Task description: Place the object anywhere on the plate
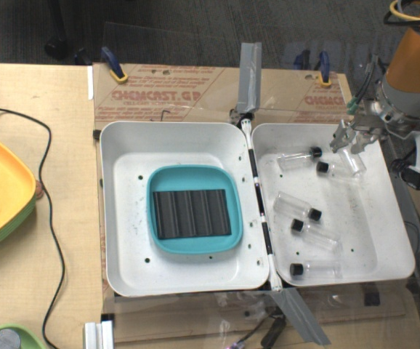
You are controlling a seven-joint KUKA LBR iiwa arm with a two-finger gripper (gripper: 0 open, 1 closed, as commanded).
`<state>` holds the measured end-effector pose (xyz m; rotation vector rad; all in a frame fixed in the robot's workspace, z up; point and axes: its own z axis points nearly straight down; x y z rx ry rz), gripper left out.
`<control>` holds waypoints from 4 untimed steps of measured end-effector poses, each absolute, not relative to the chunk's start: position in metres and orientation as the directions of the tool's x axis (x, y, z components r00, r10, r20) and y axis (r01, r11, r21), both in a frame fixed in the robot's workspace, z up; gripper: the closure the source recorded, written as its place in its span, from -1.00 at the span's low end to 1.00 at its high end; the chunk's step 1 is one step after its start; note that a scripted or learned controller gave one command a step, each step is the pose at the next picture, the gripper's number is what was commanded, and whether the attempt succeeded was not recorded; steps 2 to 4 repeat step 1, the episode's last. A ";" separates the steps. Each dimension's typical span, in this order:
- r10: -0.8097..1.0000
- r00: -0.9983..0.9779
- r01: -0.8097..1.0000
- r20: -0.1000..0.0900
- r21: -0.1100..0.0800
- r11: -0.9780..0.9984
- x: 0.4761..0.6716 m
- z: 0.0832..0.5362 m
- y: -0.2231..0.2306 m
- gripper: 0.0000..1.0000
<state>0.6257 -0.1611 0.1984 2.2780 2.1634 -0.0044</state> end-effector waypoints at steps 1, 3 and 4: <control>0.999 0.052 0.999 -0.002 -0.002 -0.052 0.626 0.199 -0.161 -1.00; 0.999 0.052 0.999 -0.002 -0.002 -0.052 0.626 0.199 -0.161 -1.00; 0.999 0.052 0.999 -0.002 -0.002 -0.052 0.626 0.199 -0.161 -1.00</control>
